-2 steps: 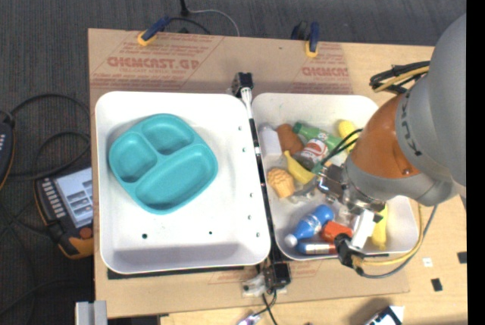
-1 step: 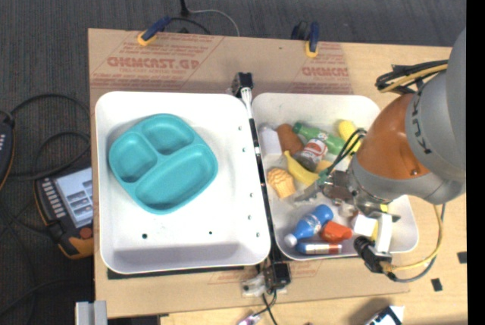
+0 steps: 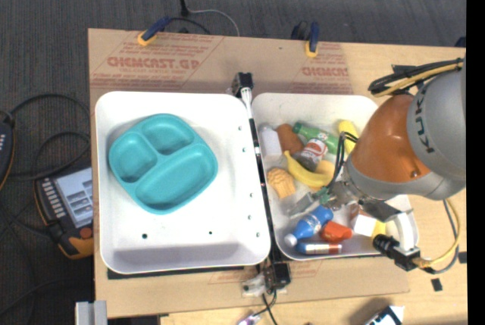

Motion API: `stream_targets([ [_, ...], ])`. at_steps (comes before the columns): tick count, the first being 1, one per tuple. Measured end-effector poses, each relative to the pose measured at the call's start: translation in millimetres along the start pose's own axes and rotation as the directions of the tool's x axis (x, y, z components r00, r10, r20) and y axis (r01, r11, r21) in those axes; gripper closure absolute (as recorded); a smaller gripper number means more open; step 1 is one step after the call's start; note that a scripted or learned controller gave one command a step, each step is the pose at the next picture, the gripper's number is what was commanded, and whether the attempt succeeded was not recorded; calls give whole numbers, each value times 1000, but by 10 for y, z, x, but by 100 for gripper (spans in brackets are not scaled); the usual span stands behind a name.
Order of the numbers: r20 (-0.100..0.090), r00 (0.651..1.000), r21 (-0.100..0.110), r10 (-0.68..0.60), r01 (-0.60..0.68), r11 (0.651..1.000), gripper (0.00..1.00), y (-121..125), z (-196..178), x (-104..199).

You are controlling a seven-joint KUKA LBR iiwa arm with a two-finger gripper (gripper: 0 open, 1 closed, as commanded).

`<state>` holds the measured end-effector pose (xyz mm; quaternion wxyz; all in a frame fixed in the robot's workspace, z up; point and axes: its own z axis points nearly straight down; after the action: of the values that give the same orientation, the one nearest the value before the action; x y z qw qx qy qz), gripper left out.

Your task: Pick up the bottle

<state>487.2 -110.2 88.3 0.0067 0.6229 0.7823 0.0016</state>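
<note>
The arm [image 3: 409,142] reaches over the right bin [image 3: 267,229] from the right, and its wrist is low above the crowded things in the middle of that bin. The hand [image 3: 333,195] is mostly hidden under the wrist, so I cannot tell if it is open, closed or gripping something. I judge that the step in hand is the approach to the grasp — nothing looks lifted yet.

The bottle [image 3: 312,138], green with a label, lies on its side in the far part of the right bin, just beside the banana [image 3: 307,173] and near a brown piece [image 3: 286,138]. It seems to lie apart from the hand, a little farther from the camera. So the next move calls for a shift toward the far side of the bin, and then a descent with the hand turned across the narrow body of the bottle; the banana is close and could be caught also.

The right bin holds also a blue thing [image 3: 311,225], a red and white marker [image 3: 322,247] at the near wall, and a small tan thing [image 3: 280,181]. The left bin [image 3: 114,240] holds one teal divided plate [image 3: 163,162] — its three compartments have nothing in them. Both bins stand on the surface [image 3: 356,62].
</note>
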Motion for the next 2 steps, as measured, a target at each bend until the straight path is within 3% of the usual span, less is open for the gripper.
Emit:
stream_targets([
  [1,-5,881,7,474,-474,881,0,2,5,34],
  [2,-2,564,8,826,-826,564,0,-7,5,-13],
])
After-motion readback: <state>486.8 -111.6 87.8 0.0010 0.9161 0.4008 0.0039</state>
